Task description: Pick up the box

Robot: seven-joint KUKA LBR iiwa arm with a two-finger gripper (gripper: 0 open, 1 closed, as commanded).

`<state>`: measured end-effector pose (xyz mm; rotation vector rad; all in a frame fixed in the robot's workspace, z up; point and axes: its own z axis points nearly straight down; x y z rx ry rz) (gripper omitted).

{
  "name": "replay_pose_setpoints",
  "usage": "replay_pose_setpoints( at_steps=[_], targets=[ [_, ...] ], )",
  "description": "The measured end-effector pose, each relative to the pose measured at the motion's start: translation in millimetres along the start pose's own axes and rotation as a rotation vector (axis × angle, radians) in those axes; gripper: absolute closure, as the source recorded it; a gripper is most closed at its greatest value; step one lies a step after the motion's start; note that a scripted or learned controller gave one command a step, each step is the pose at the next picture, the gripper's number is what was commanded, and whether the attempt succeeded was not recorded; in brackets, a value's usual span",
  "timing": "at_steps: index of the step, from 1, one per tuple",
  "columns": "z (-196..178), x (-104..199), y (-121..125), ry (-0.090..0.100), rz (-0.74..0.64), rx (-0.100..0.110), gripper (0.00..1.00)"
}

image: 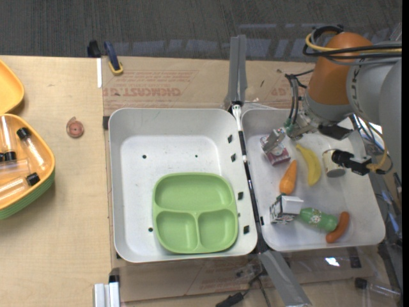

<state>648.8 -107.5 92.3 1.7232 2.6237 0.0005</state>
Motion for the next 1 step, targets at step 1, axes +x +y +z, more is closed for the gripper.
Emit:
replay_pose_setpoints(
  at_steps=[1],
  targets=[
    [-9.5, -1.7, -0.6, -0.001, 0.004, -0.001, 1.00]
  ],
)
